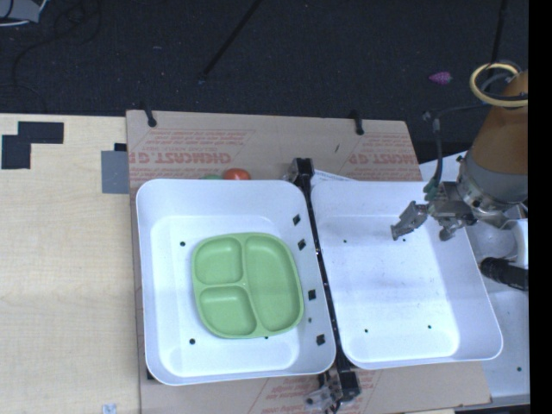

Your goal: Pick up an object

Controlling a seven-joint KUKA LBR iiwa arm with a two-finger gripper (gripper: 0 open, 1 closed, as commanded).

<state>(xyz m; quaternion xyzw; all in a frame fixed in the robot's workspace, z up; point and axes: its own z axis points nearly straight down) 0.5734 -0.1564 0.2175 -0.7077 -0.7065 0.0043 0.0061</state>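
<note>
Camera view: gripper point(424, 219) hangs over the right bin's point(405, 352) far right corner, fingers apart, gripping nothing; green divided plate point(248, 285) lies in the left bin point(164, 231)

You look down from one fixed camera set high above the bench, tilted so the far edge lies at the top. The left bin point(164, 231) and right bin point(405, 317) both fit whole within the frame. The arm point(500, 145) enters from your right.
</note>
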